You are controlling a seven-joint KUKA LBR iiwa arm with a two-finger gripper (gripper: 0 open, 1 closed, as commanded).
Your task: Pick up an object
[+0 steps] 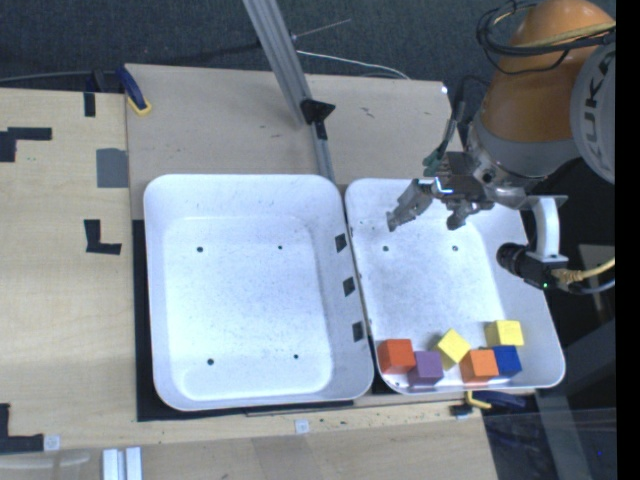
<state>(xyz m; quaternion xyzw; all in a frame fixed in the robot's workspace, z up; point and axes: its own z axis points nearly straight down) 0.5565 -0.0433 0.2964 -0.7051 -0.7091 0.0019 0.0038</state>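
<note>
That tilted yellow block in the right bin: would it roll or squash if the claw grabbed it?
The yellow block looks like a rigid cube, so it probably won't squash. Flat faces suggest sliding, not rolling. The purple block and orange block crowd it, so the open gripper might nudge those too.

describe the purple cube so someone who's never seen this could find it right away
Take the right bin, the one under the gripper, and look along its near edge, where a cluster of cubes sits. The purple cube is second from the left in that cluster, just right of an orange cube and below-left of a tilted yellow cube. It is the only purple one.
</note>
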